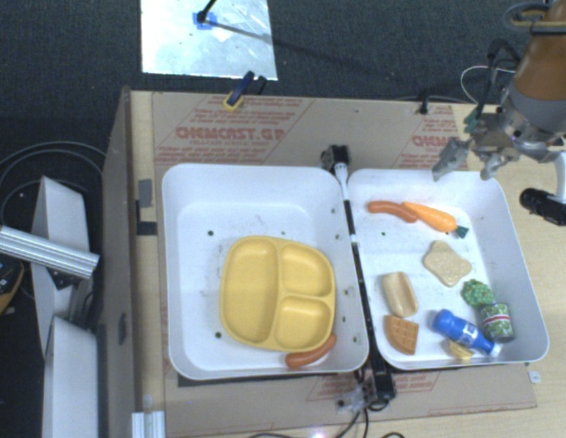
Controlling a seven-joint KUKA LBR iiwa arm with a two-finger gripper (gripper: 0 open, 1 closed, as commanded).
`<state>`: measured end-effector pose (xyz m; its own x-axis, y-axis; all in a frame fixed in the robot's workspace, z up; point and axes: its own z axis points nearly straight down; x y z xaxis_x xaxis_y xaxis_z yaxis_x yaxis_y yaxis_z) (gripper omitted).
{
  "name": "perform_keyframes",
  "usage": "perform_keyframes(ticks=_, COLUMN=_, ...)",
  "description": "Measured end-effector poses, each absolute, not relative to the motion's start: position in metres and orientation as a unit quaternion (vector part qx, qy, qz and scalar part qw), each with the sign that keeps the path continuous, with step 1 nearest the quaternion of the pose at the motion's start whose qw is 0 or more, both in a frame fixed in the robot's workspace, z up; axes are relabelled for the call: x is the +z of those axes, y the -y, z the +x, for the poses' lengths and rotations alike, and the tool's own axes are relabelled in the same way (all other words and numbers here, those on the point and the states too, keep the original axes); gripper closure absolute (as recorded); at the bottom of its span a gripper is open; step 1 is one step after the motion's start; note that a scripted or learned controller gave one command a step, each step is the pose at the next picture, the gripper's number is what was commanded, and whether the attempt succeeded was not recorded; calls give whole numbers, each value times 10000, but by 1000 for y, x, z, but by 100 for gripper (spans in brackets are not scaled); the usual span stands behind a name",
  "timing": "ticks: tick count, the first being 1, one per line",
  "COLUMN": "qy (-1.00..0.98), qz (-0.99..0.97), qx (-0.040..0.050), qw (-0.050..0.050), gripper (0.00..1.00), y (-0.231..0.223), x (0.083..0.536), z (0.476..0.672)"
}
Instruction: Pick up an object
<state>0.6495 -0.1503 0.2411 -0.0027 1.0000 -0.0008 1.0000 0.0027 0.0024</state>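
The gripper (468, 161) hangs over the far right corner of the right bin (516, 235), its two fingers spread apart with nothing between them. Just below it, along that bin's far edge, lie a carrot (431, 215) and a sausage (387, 208). The bread slice (446, 264) sits mid-bin; a blue bottle (461, 328) rests near the front edge. The left bin (192, 199) carries a yellow tray (276, 292).
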Motion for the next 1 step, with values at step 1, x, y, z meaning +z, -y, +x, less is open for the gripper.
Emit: perform_keyframes(ticks=1, qy=-7082, qz=7059, qx=49, qw=91, gripper=0, y=149, x=103, z=634)
